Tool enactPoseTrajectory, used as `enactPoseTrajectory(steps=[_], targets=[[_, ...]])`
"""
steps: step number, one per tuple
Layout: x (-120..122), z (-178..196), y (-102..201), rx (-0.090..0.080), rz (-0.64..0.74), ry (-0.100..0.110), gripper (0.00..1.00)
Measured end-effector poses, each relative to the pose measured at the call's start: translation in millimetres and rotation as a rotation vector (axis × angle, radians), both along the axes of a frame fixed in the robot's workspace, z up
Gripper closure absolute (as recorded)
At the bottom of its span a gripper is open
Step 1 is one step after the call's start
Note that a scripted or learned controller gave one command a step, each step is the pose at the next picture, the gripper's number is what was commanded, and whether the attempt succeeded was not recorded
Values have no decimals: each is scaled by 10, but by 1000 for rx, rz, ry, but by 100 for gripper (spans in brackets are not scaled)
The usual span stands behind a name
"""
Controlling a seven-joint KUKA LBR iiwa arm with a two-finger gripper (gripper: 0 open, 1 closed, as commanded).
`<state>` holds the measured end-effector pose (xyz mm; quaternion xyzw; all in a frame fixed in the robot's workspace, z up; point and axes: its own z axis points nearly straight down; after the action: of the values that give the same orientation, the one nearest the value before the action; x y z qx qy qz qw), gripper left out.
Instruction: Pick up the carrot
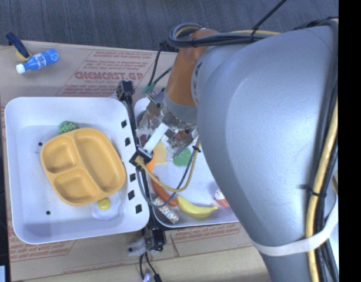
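A yellow plate (82, 165) was seen well left of the gripper (159, 135), in the left bin (16, 175). The carrot (164, 191) lay just below the gripper (its grip could not be told), with a banana (195, 207) beside it.

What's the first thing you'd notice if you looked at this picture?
The huge grey arm covers most of the right bin, bending down over it. Next comes the yellow divided plate in the left bin. A banana and the orange carrot peek out beneath the arm.
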<state>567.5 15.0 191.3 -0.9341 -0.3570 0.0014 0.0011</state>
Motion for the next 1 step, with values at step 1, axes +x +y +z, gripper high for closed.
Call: enactPoseTrajectory(steps=[1], targets=[[-613,-5,-210,1,-221,5,0]])
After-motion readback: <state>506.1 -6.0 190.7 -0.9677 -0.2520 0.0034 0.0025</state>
